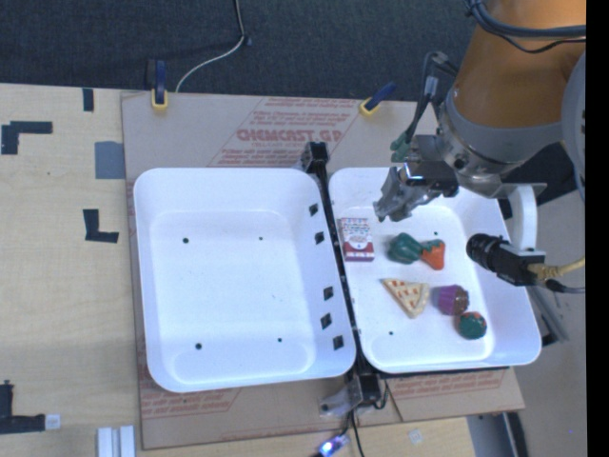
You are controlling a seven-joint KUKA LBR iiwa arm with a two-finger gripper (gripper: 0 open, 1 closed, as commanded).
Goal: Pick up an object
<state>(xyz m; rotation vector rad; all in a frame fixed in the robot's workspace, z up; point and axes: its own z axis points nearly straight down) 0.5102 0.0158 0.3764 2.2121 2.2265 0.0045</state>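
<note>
Two shallow white bins sit side by side: the left bin (162, 284) and the right bin (504, 341). Five small objects: one red-and-white carton (356, 237), one green pepper (404, 248), one orange piece (435, 253), one waffle wedge (407, 295), one purple piece (449, 300), and one dark green ball (472, 325) — six in all.

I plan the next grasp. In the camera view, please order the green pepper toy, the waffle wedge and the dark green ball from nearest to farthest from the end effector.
From the end effector:
1. Green pepper toy, just below it.
2. Waffle wedge, mid-bin.
3. Dark green ball, near the bin's lower right corner.
</note>
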